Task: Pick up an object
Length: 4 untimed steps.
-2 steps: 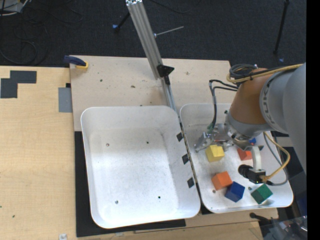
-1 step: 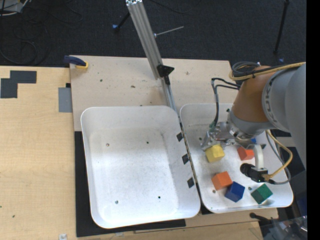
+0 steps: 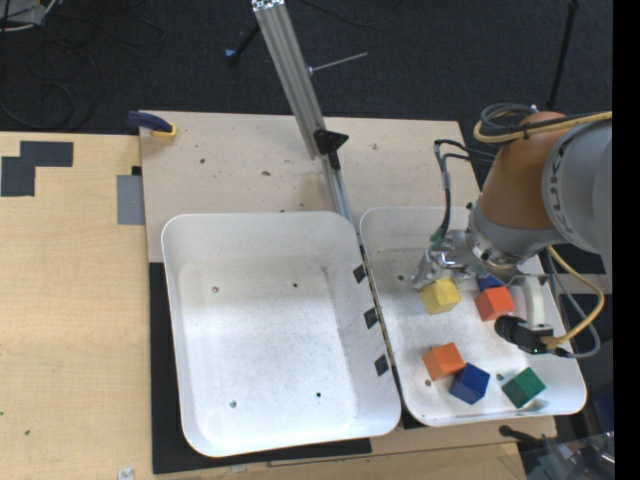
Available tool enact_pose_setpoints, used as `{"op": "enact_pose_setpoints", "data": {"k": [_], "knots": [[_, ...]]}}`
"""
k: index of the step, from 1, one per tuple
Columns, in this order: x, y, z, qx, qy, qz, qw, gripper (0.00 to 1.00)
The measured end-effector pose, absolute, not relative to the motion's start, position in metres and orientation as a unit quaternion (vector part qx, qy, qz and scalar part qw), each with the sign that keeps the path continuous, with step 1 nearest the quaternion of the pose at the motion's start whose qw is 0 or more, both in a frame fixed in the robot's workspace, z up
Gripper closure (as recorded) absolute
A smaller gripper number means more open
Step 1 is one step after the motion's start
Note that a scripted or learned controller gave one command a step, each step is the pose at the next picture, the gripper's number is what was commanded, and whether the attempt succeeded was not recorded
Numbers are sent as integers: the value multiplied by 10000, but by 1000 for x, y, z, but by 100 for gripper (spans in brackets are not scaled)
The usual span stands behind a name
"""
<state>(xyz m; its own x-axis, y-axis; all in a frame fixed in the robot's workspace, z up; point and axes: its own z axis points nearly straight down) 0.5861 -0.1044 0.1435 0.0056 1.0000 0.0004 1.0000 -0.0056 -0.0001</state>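
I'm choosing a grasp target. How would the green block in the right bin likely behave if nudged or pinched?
The green block looks like a stiff, flat-faced cube, so it should slide rather than roll. It lies close to the right bin's near rim, so a push might pin it there. It stands apart from the blue block, leaving finger room.

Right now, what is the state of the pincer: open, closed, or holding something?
Pincer: cannot be told; it sits just above the yellow cube.

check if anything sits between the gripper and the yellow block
Nothing visible does. The gripper sits right above the yellow block in the right bin; the red-orange block lies off to its side.
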Motion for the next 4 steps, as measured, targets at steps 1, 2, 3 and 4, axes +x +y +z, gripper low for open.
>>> {"op": "enact_pose_setpoints", "data": {"k": [1,2,3,4], "knots": [[587,-105,185,-7071,-7071,-2,0,100],[587,-107,233,-7073,-7069,-6,-9,100],[566,-55,221,-7062,-7081,14,31,100],[545,-4,212,-7060,-7082,16,34,100]]}}
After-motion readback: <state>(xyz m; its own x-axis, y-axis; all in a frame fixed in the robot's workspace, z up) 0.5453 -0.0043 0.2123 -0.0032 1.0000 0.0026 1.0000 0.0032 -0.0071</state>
